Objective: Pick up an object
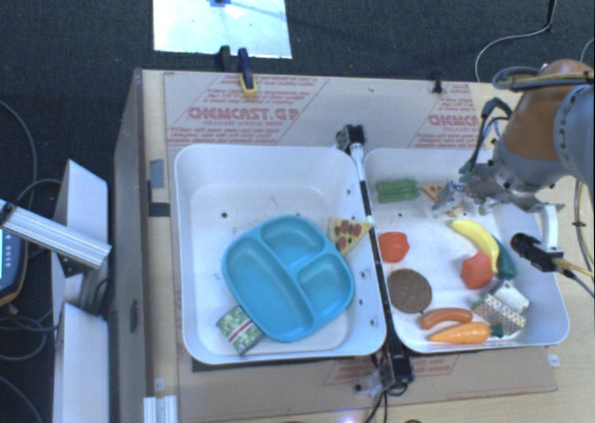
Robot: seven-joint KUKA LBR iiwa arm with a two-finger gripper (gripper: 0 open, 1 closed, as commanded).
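In the left white bin (200, 226), a blue compartment tray (288, 277), a pizza-slice toy (348, 232) and a small green-red packet (239, 329) are noted. In the right white bin (553, 314), the gripper (453, 196) is seen at the far side, near a yellow plastic banana (477, 237), smooth and curved. Whether anything is pinched cannot be told. A slip off the banana's rounded surface is judged likely, as is a collision with the adjacent red toy (476, 270).

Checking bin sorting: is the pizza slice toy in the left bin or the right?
In the left bin. The pizza slice lies at that bin's right wall, beside the blue tray, just short of the divider between the bins.
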